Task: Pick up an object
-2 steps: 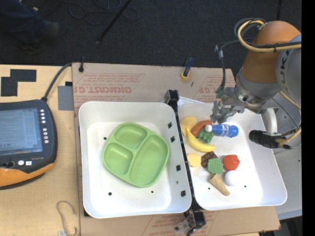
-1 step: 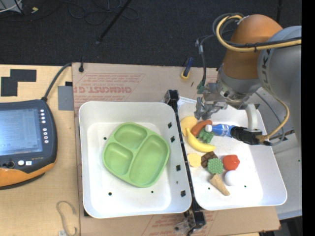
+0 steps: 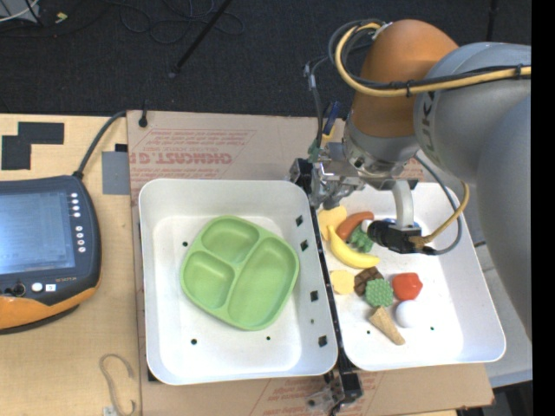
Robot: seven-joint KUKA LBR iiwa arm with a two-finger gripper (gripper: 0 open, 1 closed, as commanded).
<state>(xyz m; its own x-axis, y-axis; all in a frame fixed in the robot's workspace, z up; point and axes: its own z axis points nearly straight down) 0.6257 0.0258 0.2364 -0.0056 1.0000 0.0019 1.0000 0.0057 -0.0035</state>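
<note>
Pincer [image 3: 334, 199] above banana [image 3: 349, 251] (opening hidden)

Bright green divided plate [image 3: 240, 271] in the white left bin [image 3: 165, 336]; over in the right bin [image 3: 468, 332], yellow banana [image 3: 349, 251], red pepper [image 3: 407, 285], dark green broccoli [image 3: 379, 293], tan cone [image 3: 386, 324].

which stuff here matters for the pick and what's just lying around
For the job:
- gripper
- banana
- red piece
- green piece
- cone
- right bin

Lying about:
- green plate
- left bin
- handheld screen unit
- cardboard sheet
</note>
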